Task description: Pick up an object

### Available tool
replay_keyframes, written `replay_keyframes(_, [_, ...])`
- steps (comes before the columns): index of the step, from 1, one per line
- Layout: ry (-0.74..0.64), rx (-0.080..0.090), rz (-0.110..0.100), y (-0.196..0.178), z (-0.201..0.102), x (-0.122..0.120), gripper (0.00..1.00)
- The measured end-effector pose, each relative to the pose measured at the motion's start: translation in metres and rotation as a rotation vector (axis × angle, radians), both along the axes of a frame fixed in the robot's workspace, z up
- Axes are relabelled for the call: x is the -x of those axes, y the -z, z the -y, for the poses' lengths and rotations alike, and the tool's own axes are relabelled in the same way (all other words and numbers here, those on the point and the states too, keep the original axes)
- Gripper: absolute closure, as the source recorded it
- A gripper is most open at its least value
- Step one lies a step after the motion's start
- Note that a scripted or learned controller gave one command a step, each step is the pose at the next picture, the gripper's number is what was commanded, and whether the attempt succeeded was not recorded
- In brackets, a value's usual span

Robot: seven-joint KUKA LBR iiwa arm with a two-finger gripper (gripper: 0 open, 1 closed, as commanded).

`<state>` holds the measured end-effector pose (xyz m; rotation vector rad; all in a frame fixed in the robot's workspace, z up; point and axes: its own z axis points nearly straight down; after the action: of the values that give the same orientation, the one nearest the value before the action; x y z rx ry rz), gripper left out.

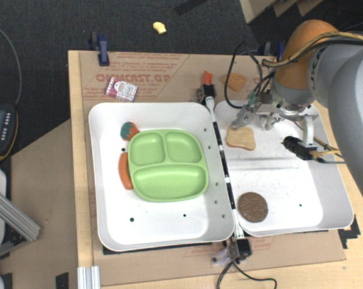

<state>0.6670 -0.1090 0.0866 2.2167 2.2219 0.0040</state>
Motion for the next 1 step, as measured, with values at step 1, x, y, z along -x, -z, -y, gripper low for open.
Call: replay_keyframes(1, [0.002, 0.000, 0.000, -0.0008, -0.0166, 0.0133, 0.00])
